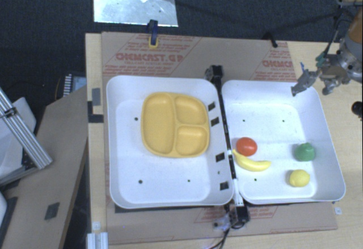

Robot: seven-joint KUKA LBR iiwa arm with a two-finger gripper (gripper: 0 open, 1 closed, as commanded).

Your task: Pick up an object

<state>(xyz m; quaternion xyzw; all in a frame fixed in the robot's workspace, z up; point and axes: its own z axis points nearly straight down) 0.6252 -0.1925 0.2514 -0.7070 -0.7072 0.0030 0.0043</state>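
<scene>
Gripper (313,84) at frame's upper right, over right bin (272,103) rim, fingers spread, gripping nothing. Lower right: glossy round tomato (246,145) touching curved banana (253,164); green fruit (305,152), lemon (299,177) apart. Smooth floor between.

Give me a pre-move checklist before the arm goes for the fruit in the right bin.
1. Gripper above right white bin's far rim, holding nothing: ok.
2. Fingers spread for a grasp: ok.
3. Green round fruit free-standing, apart from yellow lemon: ok.
4. Red tomato touching yellow banana: not ok for a clean single pick.
5. Yellow divided plate lies in left bin, outside the path: ok.
</scene>
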